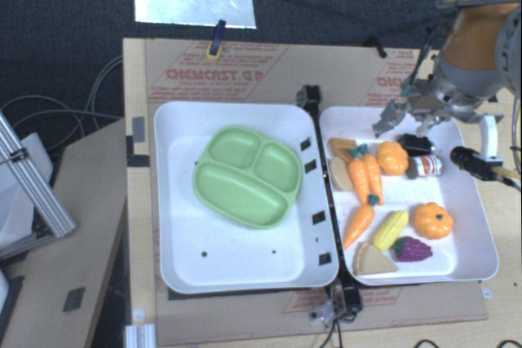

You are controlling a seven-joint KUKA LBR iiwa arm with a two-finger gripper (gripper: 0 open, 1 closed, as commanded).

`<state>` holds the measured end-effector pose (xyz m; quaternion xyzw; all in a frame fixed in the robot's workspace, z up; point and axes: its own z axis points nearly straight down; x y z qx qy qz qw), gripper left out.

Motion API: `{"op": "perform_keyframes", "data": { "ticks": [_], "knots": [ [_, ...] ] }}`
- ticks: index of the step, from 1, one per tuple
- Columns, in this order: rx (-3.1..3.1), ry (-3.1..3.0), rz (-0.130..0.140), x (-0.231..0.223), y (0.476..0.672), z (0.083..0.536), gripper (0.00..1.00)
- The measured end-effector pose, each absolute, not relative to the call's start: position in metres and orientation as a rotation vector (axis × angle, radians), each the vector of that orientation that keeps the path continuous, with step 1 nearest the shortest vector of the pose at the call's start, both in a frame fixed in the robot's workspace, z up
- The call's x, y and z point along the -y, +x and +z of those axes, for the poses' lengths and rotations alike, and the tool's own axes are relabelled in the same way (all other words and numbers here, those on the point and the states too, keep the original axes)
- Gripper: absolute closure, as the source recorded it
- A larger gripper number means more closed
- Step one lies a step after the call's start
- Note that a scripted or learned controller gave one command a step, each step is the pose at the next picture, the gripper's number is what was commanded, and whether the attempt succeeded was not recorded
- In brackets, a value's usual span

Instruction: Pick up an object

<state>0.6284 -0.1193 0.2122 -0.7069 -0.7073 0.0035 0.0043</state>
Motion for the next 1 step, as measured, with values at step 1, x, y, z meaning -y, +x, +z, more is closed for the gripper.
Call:
{"op": "perform_keyframes", "data": {
  "ticks": [1],
  "knots": [
    [2.226,-2.219,-0.001,0.1191,0.6311,0.2202,0.00]
  ]
}}
